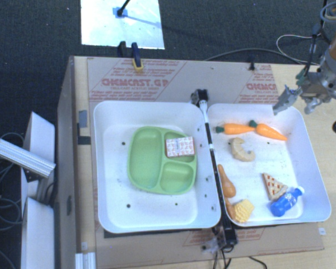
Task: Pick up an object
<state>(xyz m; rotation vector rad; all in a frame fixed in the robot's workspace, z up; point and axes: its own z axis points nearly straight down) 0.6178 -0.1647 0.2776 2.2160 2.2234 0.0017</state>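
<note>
1. We are observing the pincer [297,101] hanging at the 2 o'clock corner of the right bin [315,167], above its rim, with its two fingers splayed apart and nothing between them.
2. We are finding two carrots lying in the right bin's 12 o'clock zone: one carrot [234,129] toward 11 o'clock and a second carrot [269,131] just beside it, their green tops nearly meeting.
3. We are noting a pale bread piece [242,150] resting near the bin's centre, below the carrots.
4. We are recording a pizza slice [273,185] lying toward 4 o'clock, with a blue bottle [285,202] touching or just beside its lower edge.
5. We are seeing an orange drumstick-like item [226,184] lying along the 8 o'clock wall and a yellow waffle piece [242,210] at 7 o'clock.
6. We are finding a green divided tray [151,167] sitting in the left bin [109,167], with a cracker-patterned block [180,147] resting in its 1 o'clock compartment.
7. We are noting that both bins are resting on the tabletop [157,80], side by side.
</note>
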